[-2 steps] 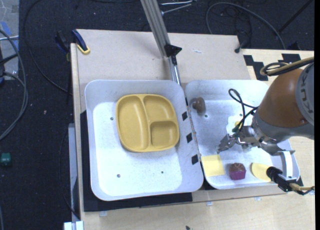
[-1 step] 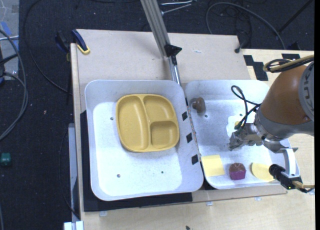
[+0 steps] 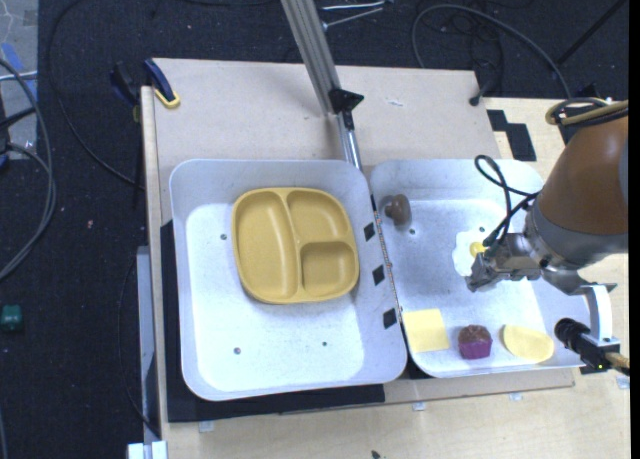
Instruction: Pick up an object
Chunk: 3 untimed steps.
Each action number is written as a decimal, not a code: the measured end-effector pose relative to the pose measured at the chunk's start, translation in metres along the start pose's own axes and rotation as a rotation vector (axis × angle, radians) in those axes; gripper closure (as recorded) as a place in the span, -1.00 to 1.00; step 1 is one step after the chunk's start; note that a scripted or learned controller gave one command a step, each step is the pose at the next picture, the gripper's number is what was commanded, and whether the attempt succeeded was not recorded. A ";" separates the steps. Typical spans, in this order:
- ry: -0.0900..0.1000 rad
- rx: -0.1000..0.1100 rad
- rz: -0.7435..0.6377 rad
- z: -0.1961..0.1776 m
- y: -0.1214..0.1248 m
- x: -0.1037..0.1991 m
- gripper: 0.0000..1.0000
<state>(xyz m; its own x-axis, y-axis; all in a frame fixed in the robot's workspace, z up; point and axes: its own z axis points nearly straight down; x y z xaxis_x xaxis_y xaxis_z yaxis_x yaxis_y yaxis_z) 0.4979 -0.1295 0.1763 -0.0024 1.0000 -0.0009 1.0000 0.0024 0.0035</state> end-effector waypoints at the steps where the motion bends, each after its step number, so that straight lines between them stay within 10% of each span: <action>1: -0.001 -0.002 0.000 -0.043 0.005 -0.003 1.00; 3: 0.003 0.004 -0.005 -0.061 0.008 0.051 1.00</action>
